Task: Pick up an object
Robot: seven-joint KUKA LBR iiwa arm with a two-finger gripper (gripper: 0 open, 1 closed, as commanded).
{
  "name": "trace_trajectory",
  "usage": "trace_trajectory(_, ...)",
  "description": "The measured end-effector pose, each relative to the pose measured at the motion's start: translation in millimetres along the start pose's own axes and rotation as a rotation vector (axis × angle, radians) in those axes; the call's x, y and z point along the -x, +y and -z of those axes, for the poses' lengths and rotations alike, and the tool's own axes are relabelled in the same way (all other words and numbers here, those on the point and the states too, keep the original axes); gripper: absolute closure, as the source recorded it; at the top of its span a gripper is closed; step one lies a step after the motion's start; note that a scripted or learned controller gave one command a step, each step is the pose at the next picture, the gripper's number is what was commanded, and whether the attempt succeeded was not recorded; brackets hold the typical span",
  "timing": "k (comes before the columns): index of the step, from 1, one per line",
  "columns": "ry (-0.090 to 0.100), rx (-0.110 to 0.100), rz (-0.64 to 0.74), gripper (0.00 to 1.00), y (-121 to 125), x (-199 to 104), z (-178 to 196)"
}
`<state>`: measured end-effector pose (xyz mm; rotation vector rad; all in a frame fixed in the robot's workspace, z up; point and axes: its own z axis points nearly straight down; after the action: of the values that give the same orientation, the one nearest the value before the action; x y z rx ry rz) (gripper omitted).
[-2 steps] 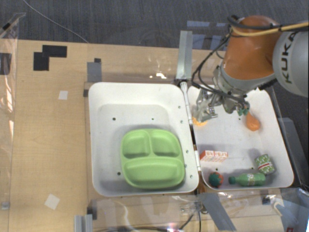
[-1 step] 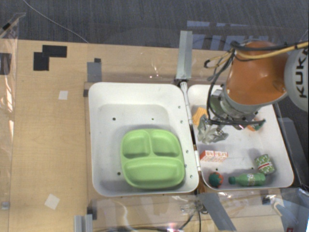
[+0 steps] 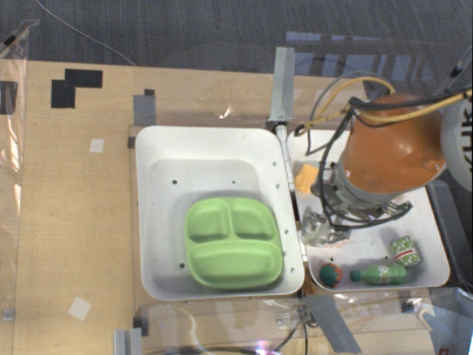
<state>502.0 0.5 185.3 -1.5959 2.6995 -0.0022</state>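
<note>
While the arm (image 3: pixel 395 143) hangs low over the right bin (image 3: pixel 442 268), nothing suggests that an object has been lifted yet, so I judge the pick to be at its reaching or closing stage, with the grasp and the lift both left to do. The gripper (image 3: pixel 319 226) sits at the left side of that bin, close to the wall it shares with the left bin (image 3: pixel 151 220). It is a tangle of clear and metallic parts under the wrist, and I cannot tell whether it is parted, closed, or clamped on anything.

The likely objects lie along the near edge of the right bin: a small red and green ball (image 3: pixel 329 274) just near of the gripper, a green bottle (image 3: pixel 380 274) lying on its side to the right of the ball, and a small green and white can (image 3: pixel 405 251) further right. An orange piece (image 3: pixel 306 177) shows on the far side of the gripper, partly covered by the arm, so its shape is unclear. In the left bin rests a green divided tray (image 3: pixel 233 241), well apart from the gripper.

The orange band and wrist hide much of the middle of the right bin, and anything beneath them cannot be made out. The arm's upper part is cut off at the right.
</note>
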Motion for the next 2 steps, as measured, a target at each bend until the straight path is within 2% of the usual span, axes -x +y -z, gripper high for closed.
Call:
trace_trajectory(1, -0.001, 0.0, 0.469, 1.0, 18.4, 5.3, 3.2)
trace_trajectory(2, 0.0, 0.001, 0.847, 1.0, 1.1, -26.9, 0.0)
